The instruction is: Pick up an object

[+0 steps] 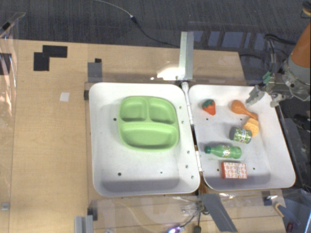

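The right bin (272, 176) holds several items: a red strawberry (209, 107), an orange drumstick (241, 108), a yellow-orange wedge (251, 126), a green can (242, 135), a green bottle (223, 151) lying on its side, and a red box (234, 170). My gripper (264, 95) hangs over the bin's far right corner, just right of the drumstick. Its two fingers stand apart with nothing between them.
A green divided plate (146, 122) lies in the left bin (104, 171). A metal post (186, 57) stands behind the divider between the bins. Cables run across the dark floor at the back.
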### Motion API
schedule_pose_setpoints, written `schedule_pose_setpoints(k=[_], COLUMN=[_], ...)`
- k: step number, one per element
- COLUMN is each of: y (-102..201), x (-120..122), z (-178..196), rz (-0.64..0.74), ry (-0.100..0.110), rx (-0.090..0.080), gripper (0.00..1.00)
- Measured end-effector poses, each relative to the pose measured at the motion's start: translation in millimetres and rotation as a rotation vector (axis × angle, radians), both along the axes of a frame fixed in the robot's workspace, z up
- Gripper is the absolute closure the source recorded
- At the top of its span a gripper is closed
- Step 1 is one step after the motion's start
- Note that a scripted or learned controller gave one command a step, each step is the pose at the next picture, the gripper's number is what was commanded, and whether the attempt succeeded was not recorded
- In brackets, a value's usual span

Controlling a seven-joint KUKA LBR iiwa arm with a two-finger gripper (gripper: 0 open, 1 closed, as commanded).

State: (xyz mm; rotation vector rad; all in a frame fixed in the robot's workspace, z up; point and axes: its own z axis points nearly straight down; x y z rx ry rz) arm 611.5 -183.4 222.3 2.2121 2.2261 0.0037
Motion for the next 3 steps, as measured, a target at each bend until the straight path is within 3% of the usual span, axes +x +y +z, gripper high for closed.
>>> schedule_pose_setpoints(k=[1,2,3], y=[-1.6,41.0,41.4], x=[15.1,59.8,58.6], z=[-132.5,-134.1,-123.3], rz=[-0.045,-0.135,-0.130], ry=[-0.008,-0.003,0.008], rx=[-0.002,0.001,0.002], gripper=[0.00,0.00,1.00])
